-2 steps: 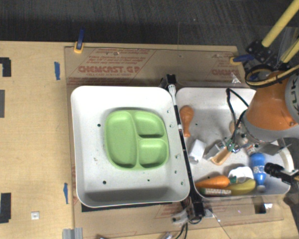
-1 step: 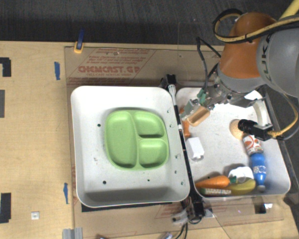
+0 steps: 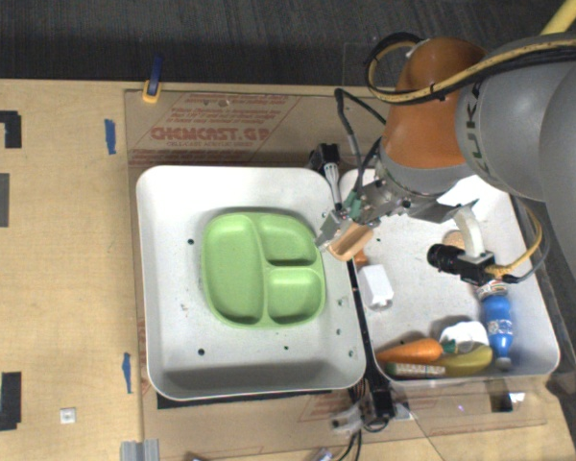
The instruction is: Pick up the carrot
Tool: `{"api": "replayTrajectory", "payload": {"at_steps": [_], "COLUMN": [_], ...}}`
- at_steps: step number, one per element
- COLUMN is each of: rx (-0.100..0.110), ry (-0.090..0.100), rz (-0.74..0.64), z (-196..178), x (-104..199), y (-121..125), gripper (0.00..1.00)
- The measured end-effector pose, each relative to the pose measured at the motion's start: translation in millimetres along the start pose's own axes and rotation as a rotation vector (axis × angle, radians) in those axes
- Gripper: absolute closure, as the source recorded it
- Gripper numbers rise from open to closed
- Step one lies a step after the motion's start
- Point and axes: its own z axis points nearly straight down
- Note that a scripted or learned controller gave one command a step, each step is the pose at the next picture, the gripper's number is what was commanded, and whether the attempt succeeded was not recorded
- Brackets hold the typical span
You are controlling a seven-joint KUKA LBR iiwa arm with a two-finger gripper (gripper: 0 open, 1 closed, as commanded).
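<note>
The carrot (image 3: 413, 351) is orange and lies flat near the front wall of the right bin (image 3: 528, 257), beside a yellow-green fruit (image 3: 468, 360). My gripper (image 3: 349, 230) is at the bin's far left, over the wall between the two bins and well away from the carrot. It is shut on a small tan piece (image 3: 347, 245) that sticks out below the fingertips.
A green divided plate (image 3: 264, 267) lies in the left bin (image 3: 163, 286). In the right bin are a white block (image 3: 375, 284), a blue bottle (image 3: 496, 323) and a white object (image 3: 464, 334) close behind the carrot.
</note>
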Motion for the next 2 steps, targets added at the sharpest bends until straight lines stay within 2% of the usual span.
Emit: {"api": "replayTrajectory", "payload": {"at_steps": [1, 2], "rx": [-0.009, -0.01], "ry": [-0.007, -0.006], "rz": [0.088, 0.473], "z": [-0.5, -0.4], "x": [-6.2, 0.4], "y": [60.3, 86.1], "gripper": [1.0, 1.0]}}
